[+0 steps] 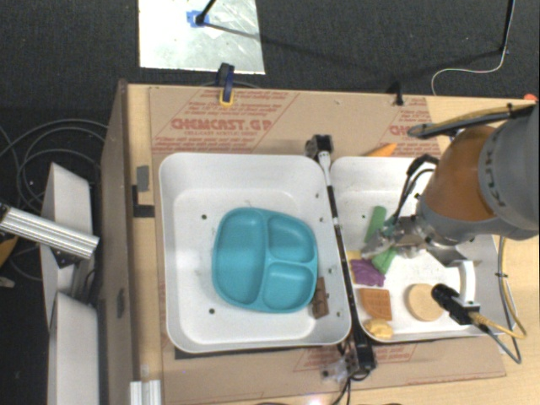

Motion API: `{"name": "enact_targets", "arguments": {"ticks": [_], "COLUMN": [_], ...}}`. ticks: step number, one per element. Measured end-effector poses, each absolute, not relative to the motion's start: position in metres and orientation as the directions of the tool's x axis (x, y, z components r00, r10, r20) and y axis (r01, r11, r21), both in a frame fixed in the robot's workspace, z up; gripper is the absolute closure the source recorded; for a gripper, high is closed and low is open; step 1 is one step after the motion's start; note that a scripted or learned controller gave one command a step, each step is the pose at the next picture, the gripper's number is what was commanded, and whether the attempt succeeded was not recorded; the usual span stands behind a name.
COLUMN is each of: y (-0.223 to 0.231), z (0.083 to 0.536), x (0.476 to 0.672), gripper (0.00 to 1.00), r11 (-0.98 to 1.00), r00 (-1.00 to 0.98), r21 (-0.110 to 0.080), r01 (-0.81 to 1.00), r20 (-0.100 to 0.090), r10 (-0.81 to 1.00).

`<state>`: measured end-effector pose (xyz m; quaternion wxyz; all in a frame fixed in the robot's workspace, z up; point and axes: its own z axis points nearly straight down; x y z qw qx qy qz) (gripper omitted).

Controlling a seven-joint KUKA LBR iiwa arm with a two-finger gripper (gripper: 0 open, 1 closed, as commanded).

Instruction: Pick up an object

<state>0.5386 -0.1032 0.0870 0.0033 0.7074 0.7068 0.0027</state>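
1. Gripper (390, 241) low in the right bin (354, 171), fingertips in the toy clutter by the bin's left wall. Finger state: cannot tell, the tips blur into the toys and no gap reads.
2. Nearest candidate: green piece (376, 223), long, lying roughly upright in the view, its lower end at the fingertips. Touching or just beside, too close to call. Nothing clearly between the fingers, so no hold claimed.
3. Purple piece (366, 271) just below the fingertips; orange cracker (375, 303) below that; yellow bit (379, 331) at the bin's near edge; tan disc (423, 302) to the right of the cracker.
4. Doing the step well, my read: commit to one item, the green piece looks easiest since it is long and narrow. Straddle its short width, not its length. Go straight down, close, lift straight up; the purple piece sits close enough to get dragged or pinched along.
5. Risk: the bin wall is near on the left, a finger could catch it.
6. Arm pose: wrist bent down into the bin, orange band (460, 180) above it, grey link (515, 180) reaching in from the right.
7. Left bin (181, 175) holds a blue plate (266, 260), well apart from the gripper.
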Motion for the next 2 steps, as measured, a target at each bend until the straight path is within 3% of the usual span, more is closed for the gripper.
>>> {"name": "enact_targets", "arguments": {"ticks": [1,2], "y": [-0.103,-0.048], "z": [0.097,0.190], "x": [0.540,0.567], "gripper": [1.00,1.00], "r11": [0.001,0.011], "r00": [-0.001,-0.011], "r21": [0.010,0.011], "r01": [1.000,1.000], "r20": [-0.001,0.001], "r10": [1.000,1.000]}}
